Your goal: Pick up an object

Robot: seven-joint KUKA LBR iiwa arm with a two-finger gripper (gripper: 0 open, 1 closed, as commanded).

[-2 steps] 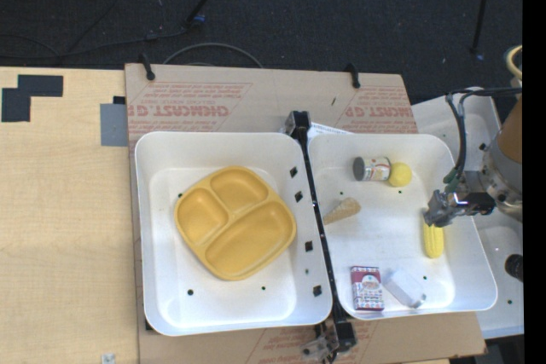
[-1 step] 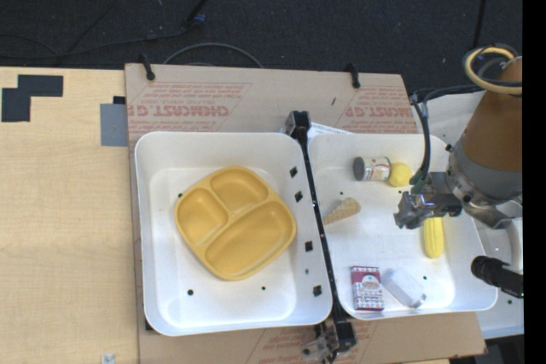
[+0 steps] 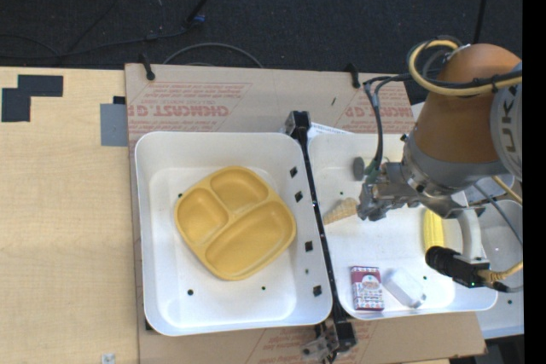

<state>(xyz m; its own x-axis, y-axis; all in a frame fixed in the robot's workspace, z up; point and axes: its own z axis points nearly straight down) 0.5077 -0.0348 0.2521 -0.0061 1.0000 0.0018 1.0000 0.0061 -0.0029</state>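
Inspector: Two white bins sit side by side on the counter [image 3: 60, 209], parted by a black divider [image 3: 309, 217]. The left bin [image 3: 162, 286] carries one yellow divided plate [image 3: 235, 222], lying flat near its middle with three compartments facing up. Bare floor runs all round the plate, widest along the near wall and the left wall.

Clerk: And the right bin?

Inspector: The right bin [image 3: 341, 268] is the crowded one. A small red and white box [image 3: 367, 287] lies flat close to the near rim. Just right of it lies a pale grey piece [image 3: 403, 288], apart from the box. A yellow object [image 3: 432, 230] lies further right, partly covered by the arm. A tan wedge-shaped piece [image 3: 341, 210] lies near the divider, just left of the gripper.

Clerk: Position of the gripper?

Inspector: The gripper [image 3: 372, 205] hangs over the middle of the right bin, below the grey arm and its orange band [image 3: 469, 102]. Its tip is beside the tan wedge; contact cannot be judged. Whether it is released or clenched, I cannot tell, as the wrist body and cables mask it.

Clerk: Free room?

Inspector: The open floor in the right bin lies between the tan wedge and the red and white box. The arm overhangs the right half of that bin.
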